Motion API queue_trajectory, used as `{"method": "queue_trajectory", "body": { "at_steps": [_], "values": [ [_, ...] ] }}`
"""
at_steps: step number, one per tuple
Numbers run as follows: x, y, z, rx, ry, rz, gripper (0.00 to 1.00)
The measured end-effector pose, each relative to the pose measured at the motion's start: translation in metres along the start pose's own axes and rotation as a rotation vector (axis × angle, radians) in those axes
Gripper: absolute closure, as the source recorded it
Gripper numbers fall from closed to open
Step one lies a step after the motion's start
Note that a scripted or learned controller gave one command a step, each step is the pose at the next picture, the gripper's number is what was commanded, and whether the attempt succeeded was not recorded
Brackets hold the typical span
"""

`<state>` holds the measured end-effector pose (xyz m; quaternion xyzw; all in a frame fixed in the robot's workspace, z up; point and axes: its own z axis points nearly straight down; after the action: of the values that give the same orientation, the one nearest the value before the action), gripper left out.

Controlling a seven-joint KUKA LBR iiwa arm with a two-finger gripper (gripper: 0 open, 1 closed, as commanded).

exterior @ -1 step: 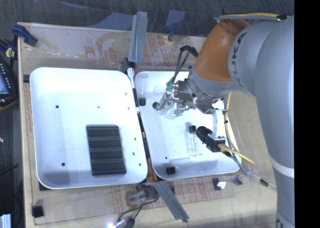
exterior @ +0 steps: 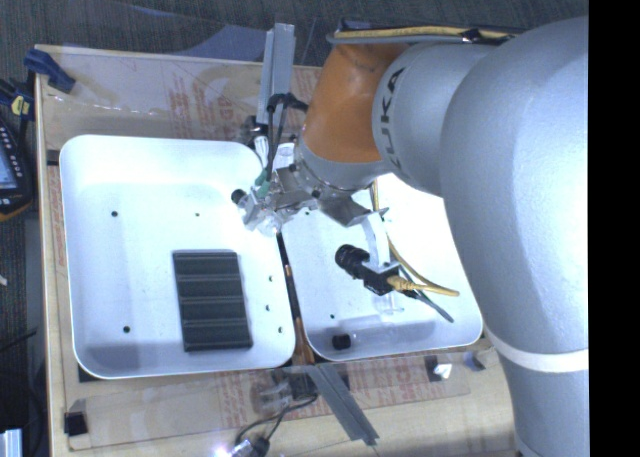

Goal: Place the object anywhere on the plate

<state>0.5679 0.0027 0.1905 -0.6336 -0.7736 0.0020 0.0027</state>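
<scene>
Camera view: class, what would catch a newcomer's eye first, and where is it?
The big grey arm with its orange band looms over the right bin. A dark ribbed plate lies in the left bin, toward its near edge. The gripper hovers at the seam between the bins.

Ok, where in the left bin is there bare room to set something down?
Left bin: bare floor left of the dark ribbed slab and behind it, up to the far wall. Crowded: its far right corner, under the gripper. The arm overhangs the right bin.
</scene>
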Motion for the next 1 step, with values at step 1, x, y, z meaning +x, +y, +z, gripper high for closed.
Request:
{"method": "queue_trajectory", "body": {
  "at_steps": [1],
  "values": [
    [0.0924, 0.0508, 0.0408, -0.003, -0.001, -0.089, 1.00]
  ]
}}
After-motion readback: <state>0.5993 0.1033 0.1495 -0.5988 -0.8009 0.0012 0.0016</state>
